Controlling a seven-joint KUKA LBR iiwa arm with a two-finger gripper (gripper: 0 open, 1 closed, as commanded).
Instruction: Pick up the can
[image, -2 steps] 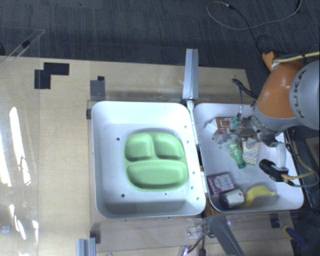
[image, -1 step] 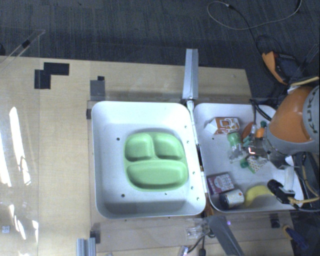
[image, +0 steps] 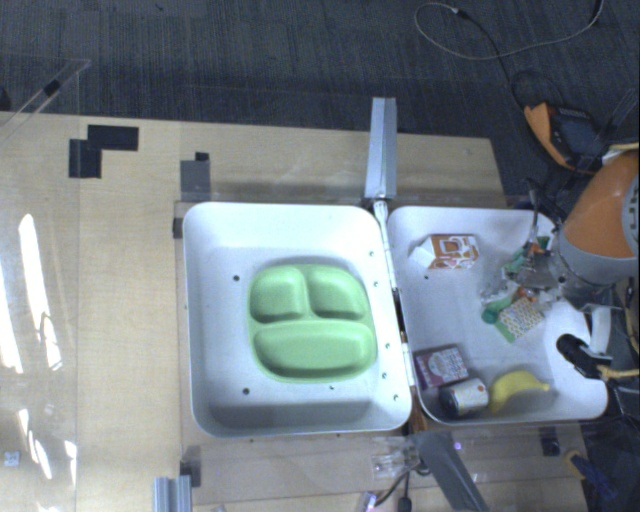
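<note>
The can (image: 463, 396) lies on its side at the lower edge of the right bin (image: 470, 300), between a purple packet (image: 440, 364) on its upper left and a yellow banana (image: 518, 388) on its right, touching or nearly touching both. A small orange-and-white carton (image: 447, 251) sits in the bin's upper part. The arm's jaws (image: 522, 285) hang over the bin's right side above a crumpled green-and-white wrapper (image: 515, 316); whether they are apart or together I cannot tell. The left bin (image: 215, 300) holds a green divided tray (image: 312, 320).

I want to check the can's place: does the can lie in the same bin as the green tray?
No, the can lies in the right bin, beside the banana; the green tray sits in the left bin.
</note>
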